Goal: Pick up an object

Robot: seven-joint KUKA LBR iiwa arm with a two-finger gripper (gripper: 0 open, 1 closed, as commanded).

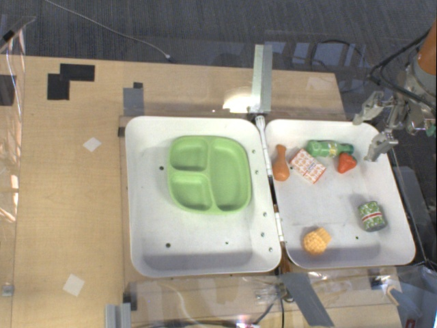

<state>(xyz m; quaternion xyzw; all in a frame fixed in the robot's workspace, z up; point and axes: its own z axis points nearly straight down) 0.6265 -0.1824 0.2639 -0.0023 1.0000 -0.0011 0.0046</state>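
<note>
Likely light, rigid plastic, the toy strawberry (347, 162) near the right bin's (403, 217) far edge suits a mid-body pinch; the gripper (377, 130) hovers open, holding nothing.

Green sectioned plate (208, 174) in left bin (147, 251). Right bin (399, 248): orange drumstick (280, 162), patterned box (307, 167), green bottle (329, 147), strawberry (347, 162), can (371, 216), waffle ball (316, 240). Gripper (379, 130) at far right corner, holding nothing.

Arm (425, 67) cut off at right edge

Tray (208, 174) in left bin (147, 244)
</note>
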